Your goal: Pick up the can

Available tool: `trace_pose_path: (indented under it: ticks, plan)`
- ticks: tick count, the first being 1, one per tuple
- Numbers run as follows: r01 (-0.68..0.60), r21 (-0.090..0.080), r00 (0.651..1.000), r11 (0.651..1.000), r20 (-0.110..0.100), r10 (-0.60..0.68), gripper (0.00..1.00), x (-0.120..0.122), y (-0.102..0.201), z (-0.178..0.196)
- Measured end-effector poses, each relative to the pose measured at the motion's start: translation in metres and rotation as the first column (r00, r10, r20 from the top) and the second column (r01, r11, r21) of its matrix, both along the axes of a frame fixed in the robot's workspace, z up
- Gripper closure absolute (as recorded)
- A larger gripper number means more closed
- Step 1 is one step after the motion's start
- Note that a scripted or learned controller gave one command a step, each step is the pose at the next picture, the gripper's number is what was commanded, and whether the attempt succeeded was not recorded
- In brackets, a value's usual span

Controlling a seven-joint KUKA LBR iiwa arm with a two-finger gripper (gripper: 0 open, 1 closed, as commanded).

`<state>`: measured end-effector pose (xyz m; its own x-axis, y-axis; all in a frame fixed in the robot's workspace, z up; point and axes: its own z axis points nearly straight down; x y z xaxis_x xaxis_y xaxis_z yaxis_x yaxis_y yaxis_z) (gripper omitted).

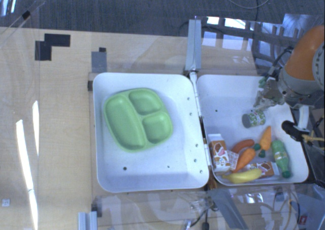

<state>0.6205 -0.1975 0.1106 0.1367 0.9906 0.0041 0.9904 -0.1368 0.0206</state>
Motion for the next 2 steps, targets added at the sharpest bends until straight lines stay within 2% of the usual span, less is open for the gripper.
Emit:
trace_pose_path:
  ticks: [1, 2]
  plan:
    - [0.000, 0.000, 1.000, 1.000, 0.000, 0.000, 0.00, 0.000, 0.000, 0.000]
    - [0.009, -0.001, 1.000, 1.000, -0.013, -0.009, 0.00, 0.010, -0.001, -0.024]
